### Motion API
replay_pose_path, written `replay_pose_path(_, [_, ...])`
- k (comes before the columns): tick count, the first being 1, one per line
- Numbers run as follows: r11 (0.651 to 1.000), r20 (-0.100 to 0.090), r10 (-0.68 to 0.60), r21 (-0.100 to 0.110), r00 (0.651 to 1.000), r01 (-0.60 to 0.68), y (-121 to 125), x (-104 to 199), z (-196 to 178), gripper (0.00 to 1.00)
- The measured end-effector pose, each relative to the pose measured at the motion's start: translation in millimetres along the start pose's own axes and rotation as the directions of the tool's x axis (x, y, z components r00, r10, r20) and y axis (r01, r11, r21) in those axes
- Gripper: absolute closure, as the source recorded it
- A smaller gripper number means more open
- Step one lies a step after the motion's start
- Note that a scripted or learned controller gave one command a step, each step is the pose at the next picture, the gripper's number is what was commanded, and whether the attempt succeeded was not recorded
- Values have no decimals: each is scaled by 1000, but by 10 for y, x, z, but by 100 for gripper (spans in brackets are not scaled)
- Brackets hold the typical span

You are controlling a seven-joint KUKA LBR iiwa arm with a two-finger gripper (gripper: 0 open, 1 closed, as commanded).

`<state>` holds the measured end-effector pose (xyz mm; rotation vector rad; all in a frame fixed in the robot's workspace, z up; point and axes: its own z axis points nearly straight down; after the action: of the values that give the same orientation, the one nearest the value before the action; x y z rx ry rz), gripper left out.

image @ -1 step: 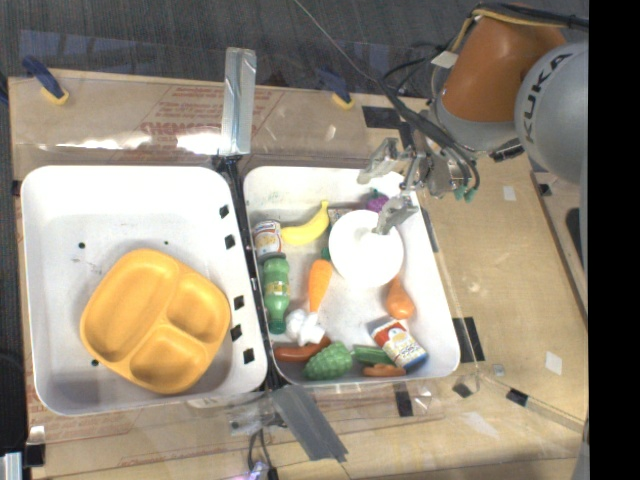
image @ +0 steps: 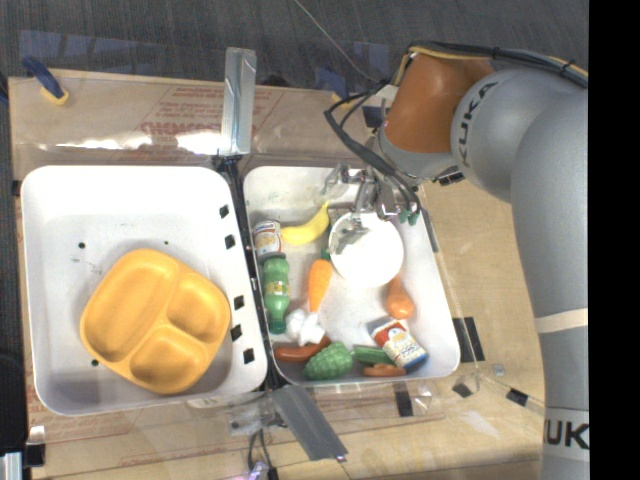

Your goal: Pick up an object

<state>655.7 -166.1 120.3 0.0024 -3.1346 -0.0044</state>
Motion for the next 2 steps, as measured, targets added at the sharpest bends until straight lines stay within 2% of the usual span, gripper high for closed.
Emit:
replay_pose_path(1, [982, 7, -190, 3, 982, 190, 616, 143, 279, 0])
replay_pose_path(2, [1000, 7, -21, 3, 1000, 21, 549, 672, 289, 0])
